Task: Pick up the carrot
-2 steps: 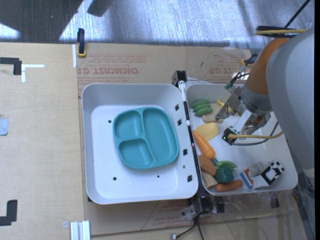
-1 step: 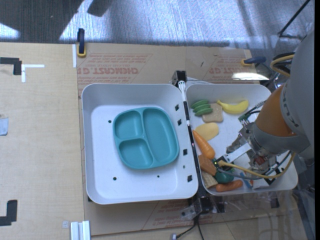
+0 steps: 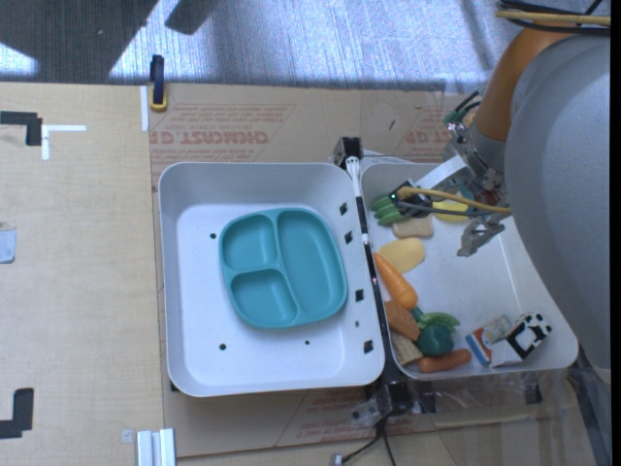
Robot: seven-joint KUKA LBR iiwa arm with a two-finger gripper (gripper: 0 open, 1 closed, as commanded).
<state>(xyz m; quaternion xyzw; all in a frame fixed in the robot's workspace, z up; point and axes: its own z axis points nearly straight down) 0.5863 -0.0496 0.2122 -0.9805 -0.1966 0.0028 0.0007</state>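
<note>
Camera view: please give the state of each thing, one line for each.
carrot: lying in the right bin, by its left wall, not gripped.
teal plate: flat in the left bin, nothing on it.
hand: above the right bin, apart from the carrot.

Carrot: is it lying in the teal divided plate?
No. The carrot lies in the right bin, against its left wall; the teal plate sits in the left bin.

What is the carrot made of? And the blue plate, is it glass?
The carrot looks like toy plastic: smooth, evenly orange, with a slight sheen. It could be rubber; the picture can't settle that. The blue plate looks like matte plastic, not glass: solid teal, not see-through, with soft moulded dividers. The bins seem white plastic too.
</note>
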